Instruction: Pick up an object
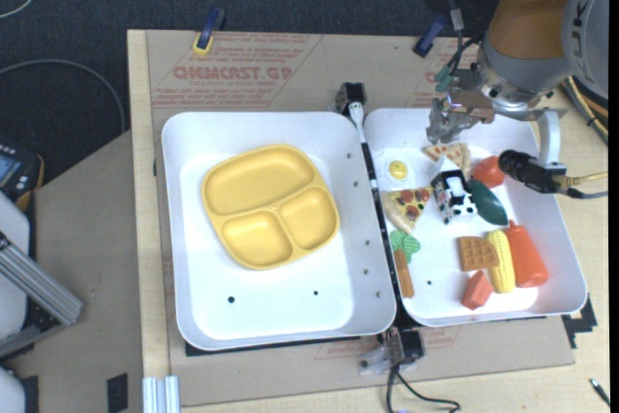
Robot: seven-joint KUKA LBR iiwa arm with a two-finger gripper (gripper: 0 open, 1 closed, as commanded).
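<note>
Two-finger metal gripper (448,132) lowered at far edge of right shallow white bin (556,251), directly above tan toast-shaped toy slice (447,152). Finger state: cannot tell. Nearby in same bin: black-and-white toy cow (453,195), fried-egg toy (397,171), pizza slice toy (406,206). Yellow three-compartment plastic tray (269,206) in left white bin (193,295).

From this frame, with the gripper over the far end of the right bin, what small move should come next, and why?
Probably a short straight descent: the gripper hangs just above the tan toast-like toy wedge at the far end of the right white bin, and nothing shows between its fingers.
</note>
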